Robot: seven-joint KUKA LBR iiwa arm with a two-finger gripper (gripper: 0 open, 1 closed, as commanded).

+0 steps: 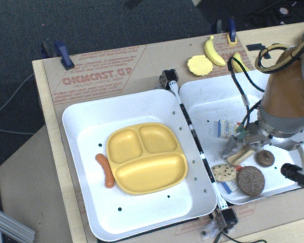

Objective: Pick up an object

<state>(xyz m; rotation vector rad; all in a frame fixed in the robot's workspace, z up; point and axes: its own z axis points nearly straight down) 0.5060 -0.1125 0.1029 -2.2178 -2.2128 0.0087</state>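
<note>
The arm comes in from the right side and reaches down into the right bin. The gripper is low over the middle of this bin, but from this angle I cannot tell if it is released or clenched, and I see no object clearly grasped in it. Just beside it, on the bin floor, lies a pale stick-like piece, and near it is a small brown round object. In front of these there is a larger brown round object, and just beside that one, to the left, a cracker with dark spots. A small white and blue packet lies further back in the same bin. The left bin contains a yellow divided plate, and a sausage lies just beside the plate's left edge. On the bench behind the right bin there are a banana and a yellow round piece.
</note>
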